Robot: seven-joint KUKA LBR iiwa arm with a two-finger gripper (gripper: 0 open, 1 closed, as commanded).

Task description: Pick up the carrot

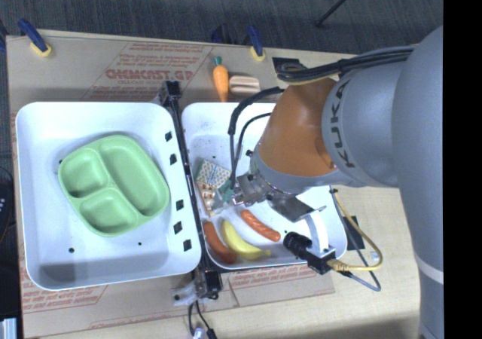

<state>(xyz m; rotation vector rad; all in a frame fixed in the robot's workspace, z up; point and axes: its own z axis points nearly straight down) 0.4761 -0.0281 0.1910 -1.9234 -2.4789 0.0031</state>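
On the left, a shallow white plastic bin (45, 179) holds a smooth pale-green plate (113, 183) moulded into three rounded compartments. Behind the bins, on the printed brown cardboard covering the worktop (98, 77), the small orange tapered carrot (220, 81) with its green top lies outside both bins, just beside a tan block (243, 86). In the right white bin (197, 123), the hand (235, 194) hangs low over a patterned packet (212, 176), near a curved yellow banana (239, 242) and two glossy reddish sausages (260, 226); whether it is open, I cannot tell.
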